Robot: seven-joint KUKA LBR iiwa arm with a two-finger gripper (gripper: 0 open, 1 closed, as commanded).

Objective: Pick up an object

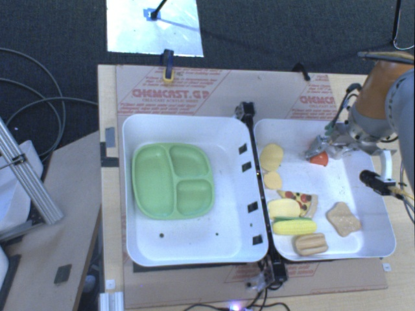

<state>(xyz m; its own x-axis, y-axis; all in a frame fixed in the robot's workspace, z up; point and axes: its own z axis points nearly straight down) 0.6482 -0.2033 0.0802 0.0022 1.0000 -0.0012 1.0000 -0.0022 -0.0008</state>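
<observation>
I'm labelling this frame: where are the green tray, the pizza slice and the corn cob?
green tray (pixel 155 180): camera view, its large left compartment.
pizza slice (pixel 301 201): camera view, its topped face.
corn cob (pixel 294 227): camera view, mid-length.

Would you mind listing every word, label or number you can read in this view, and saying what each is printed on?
"CHEMCAST GP", in red, on the clear sheet under the bins, behind the left bin.
The same red mark, slanted, on that sheet behind the right bin: partly legible.
Smaller red print beneath both: too blurred to read.
</observation>
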